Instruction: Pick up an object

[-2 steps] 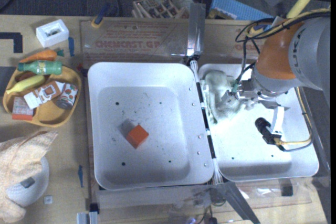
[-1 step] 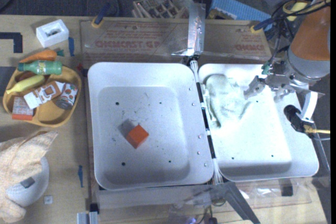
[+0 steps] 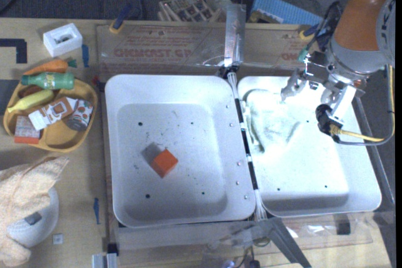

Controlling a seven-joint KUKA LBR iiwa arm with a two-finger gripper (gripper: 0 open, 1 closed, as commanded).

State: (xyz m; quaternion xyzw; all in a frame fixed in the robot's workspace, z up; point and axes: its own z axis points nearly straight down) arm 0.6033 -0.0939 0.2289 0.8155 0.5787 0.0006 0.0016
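Orange cube (image 3: 165, 162) lies in the lower middle of the left white bin (image 3: 125, 92), resting on the bin floor with a small grey block just beside its upper left. To the right, the second white bin (image 3: 352, 194) holds what looks like a pale crumpled cloth or plastic sheet (image 3: 270, 125) near its upper left; the glare makes it hard to say which. At the upper right of the frame, the grey and orange arm (image 3: 364, 12) hangs over that bin. Its jaws (image 3: 311, 92) are spread apart, grasping nothing, well apart from the cube. A yellow bowl (image 3: 63, 140) of toy food sits on the counter at the far left.
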